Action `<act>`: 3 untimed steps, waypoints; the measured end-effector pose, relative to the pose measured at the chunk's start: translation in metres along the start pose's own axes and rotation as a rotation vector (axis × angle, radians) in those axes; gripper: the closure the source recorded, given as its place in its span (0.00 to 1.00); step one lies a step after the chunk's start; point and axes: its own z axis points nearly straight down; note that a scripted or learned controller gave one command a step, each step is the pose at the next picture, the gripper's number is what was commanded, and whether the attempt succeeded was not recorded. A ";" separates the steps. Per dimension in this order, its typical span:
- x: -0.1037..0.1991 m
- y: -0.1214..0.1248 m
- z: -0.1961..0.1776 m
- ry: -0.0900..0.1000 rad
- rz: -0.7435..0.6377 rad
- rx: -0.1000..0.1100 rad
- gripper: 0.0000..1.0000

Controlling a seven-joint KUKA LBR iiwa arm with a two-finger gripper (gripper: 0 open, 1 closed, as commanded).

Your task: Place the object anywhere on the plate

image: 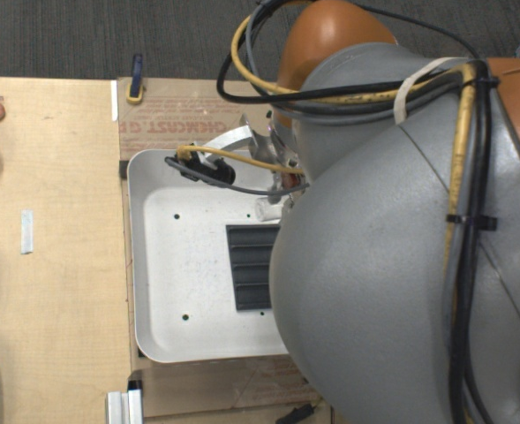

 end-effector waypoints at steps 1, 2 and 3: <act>0.045 -0.032 -0.026 0.001 -0.033 0.000 1.00; 0.045 -0.032 -0.026 0.000 -0.034 0.000 0.00; 0.007 -0.046 -0.045 -0.002 -0.146 0.001 0.00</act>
